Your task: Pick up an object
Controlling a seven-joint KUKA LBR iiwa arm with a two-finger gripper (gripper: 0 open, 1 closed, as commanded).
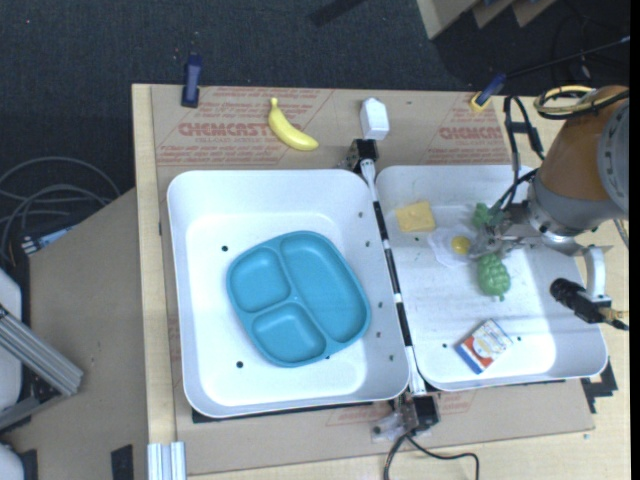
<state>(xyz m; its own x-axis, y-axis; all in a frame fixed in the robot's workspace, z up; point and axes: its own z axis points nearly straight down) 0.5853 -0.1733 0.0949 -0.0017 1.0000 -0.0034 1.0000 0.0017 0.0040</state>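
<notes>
The gripper (490, 240) is positioned low in the right bin (530, 363), directly above a green object (492, 276) lying near a yellow block (416, 216) and a small red-and-blue box (484, 346), while the left bin (200, 218) contains a blue divided tray (295, 298).

Two shallow white plastic bins (200, 218) sit on a tan cardboard sheet (240, 128) printed with red lettering. A sky-blue three-compartment plate (296, 298) lies in the left bin. The right bin has a pale yellow sponge-like block (416, 216), a bumpy green toy (492, 276), a small yellow piece (460, 245) and a red, white and blue carton (485, 346). A yellow banana (290, 128) rests on the cardboard. The grey arm (580, 183) wears an orange band.
</notes>
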